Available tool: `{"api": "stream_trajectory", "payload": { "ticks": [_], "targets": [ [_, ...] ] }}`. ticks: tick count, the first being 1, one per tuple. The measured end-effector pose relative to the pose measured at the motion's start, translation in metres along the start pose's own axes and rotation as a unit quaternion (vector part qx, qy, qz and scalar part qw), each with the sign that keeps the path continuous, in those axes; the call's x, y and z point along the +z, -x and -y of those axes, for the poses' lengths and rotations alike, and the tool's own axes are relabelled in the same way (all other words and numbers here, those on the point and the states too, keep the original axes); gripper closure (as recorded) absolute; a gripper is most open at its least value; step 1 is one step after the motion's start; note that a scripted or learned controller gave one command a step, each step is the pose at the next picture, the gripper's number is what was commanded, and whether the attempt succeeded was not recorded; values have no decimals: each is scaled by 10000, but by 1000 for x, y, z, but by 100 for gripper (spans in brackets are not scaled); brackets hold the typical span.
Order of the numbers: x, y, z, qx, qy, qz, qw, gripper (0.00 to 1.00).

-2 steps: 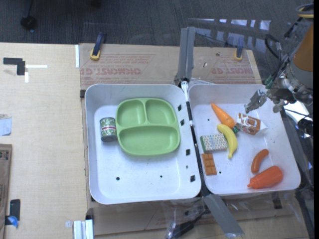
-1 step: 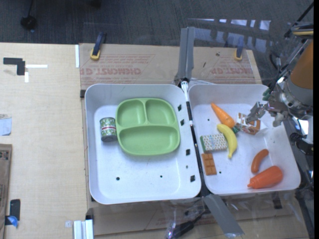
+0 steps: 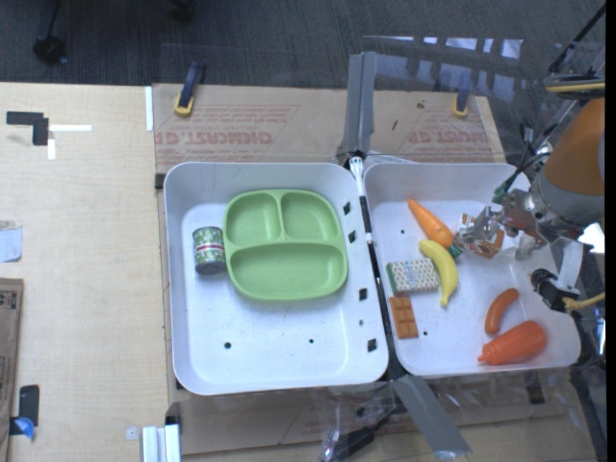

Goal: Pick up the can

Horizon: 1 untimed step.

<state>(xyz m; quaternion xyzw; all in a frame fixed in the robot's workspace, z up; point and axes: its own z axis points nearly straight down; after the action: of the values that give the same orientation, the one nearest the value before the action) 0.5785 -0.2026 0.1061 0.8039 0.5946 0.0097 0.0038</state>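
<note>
The can point(image 3: 209, 250) is small, with a green patterned label and a grey top. It stands in the left bin point(image 3: 279, 359), touching the left edge of the green divided plate point(image 3: 286, 244). My gripper point(image 3: 480, 233) is low in the right bin point(image 3: 452, 349), just right of a small carrot and a banana. It is far to the right of the can. The arm's orange band point(image 3: 580, 152) is above the bin's right rim.
The right bin holds a small carrot point(image 3: 429, 222), a banana point(image 3: 444, 269), a green-white sponge point(image 3: 413, 275), a brown wafer point(image 3: 404, 317), a red sausage point(image 3: 500, 310) and a large orange carrot point(image 3: 514, 344). A ridge point(image 3: 369, 258) divides the bins.
</note>
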Motion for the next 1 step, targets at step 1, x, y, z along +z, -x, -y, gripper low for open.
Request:
{"api": "stream_trajectory", "payload": {
  "ticks": [1],
  "targets": [
    [-15, 6, -5, 21, 96, 53, 9999, 100]
  ]
}}
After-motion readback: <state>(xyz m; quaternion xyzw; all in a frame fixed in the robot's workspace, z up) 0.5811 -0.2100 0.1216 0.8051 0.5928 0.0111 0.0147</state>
